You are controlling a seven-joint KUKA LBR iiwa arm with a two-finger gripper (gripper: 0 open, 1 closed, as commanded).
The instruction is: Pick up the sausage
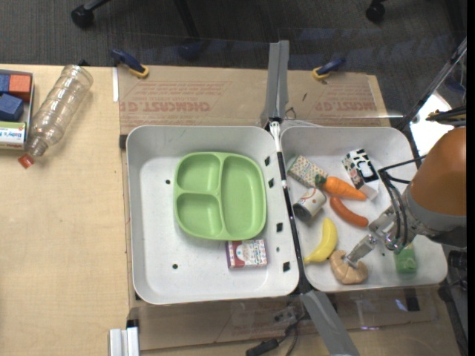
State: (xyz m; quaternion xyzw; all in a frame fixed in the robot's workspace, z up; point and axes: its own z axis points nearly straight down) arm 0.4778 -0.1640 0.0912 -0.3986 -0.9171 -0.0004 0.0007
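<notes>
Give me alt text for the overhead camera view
Robot gripper hangs low in the right bin, just below the red sausage, near a banana and carrot. Left bin holds a green divided plate.

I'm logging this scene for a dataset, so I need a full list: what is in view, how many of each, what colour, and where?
divided plate: 1, green, middle of left bin
small carton: 1, red and white, left bin, just below the plate
sausage: 1, red-orange, right bin, centre
carrot: 1, orange with green top, right bin, above the sausage
banana: 1, yellow, right bin, lower left
can: 1, lying on its side, right bin, left part
patterned box: 1, right bin, upper left
black-and-white carton: 1, right bin, top
tan lump: 1, right bin, bottom
green block: 1, right bin, lower right
plastic bottle: 1, clear, bench at left
hand: 1, grey, above the tan lump
</notes>
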